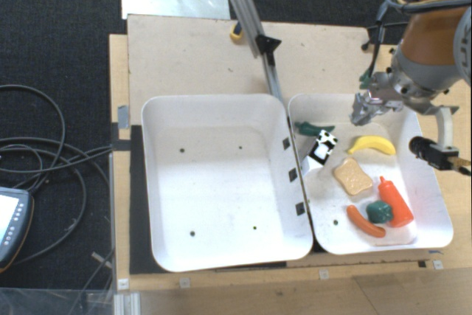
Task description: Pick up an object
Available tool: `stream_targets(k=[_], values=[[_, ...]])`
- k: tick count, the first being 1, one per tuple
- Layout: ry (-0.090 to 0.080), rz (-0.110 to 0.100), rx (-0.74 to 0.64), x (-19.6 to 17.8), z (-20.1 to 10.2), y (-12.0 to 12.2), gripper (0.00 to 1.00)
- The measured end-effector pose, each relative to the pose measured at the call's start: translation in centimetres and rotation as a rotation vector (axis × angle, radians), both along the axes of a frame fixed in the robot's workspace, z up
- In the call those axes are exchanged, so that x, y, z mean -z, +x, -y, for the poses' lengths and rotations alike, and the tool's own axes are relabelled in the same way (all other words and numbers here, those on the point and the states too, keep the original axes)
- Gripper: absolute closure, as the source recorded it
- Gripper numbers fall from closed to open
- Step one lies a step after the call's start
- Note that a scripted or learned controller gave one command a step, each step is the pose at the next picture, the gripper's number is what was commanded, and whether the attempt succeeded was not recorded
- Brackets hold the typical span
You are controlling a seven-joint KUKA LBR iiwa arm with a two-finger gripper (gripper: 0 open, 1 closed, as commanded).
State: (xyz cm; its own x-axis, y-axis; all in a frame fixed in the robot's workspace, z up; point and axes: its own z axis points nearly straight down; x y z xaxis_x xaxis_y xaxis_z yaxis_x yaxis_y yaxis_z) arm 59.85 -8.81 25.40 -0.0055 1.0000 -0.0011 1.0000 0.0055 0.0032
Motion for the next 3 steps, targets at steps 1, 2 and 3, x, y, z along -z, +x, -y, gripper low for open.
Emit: stream_targets(k=[1,2,3], values=[[0.003,-0.004,-0.003,1.0,-4.4,-0.8,1.00],[0.004,-0.003,-0.006,0.7,-10.5,-1.6,1.00],[0.004,-0.001,-0.005,0.6,-16.2,-1.2,1.00]])
